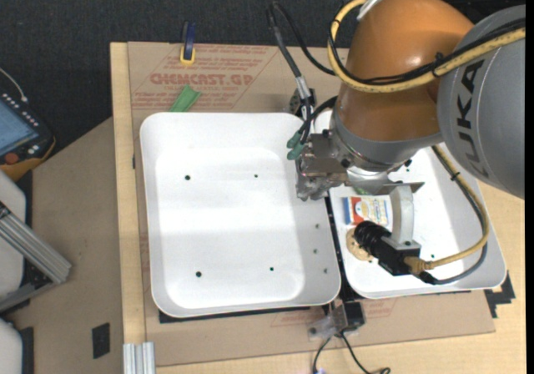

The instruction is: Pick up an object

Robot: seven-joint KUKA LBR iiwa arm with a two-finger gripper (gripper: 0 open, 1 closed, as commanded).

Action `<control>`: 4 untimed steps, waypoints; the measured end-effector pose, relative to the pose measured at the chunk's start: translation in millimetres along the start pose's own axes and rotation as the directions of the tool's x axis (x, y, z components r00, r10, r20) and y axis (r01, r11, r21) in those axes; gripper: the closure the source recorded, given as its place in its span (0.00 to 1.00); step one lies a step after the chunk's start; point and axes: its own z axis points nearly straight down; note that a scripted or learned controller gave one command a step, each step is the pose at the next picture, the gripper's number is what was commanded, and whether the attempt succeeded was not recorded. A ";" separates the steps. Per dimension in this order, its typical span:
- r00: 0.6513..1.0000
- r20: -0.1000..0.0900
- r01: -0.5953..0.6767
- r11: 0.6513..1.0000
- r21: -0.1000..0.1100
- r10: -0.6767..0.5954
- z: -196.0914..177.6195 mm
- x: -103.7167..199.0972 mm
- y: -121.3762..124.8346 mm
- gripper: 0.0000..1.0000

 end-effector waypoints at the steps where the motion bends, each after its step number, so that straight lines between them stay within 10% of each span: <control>1: 1.000 0.002 -0.013 1.000 -0.005 0.013 5.2 -84.0 -2.2 1.00; 2: 1.000 0.000 -0.001 1.000 -0.016 0.001 -56.1 -53.4 10.1 1.00; 3: 1.000 -0.001 0.007 1.000 0.000 -0.007 -13.6 49.4 -3.7 1.00; 4: 1.000 -0.002 -0.010 1.000 -0.024 0.010 -137.1 -17.8 -1.4 1.00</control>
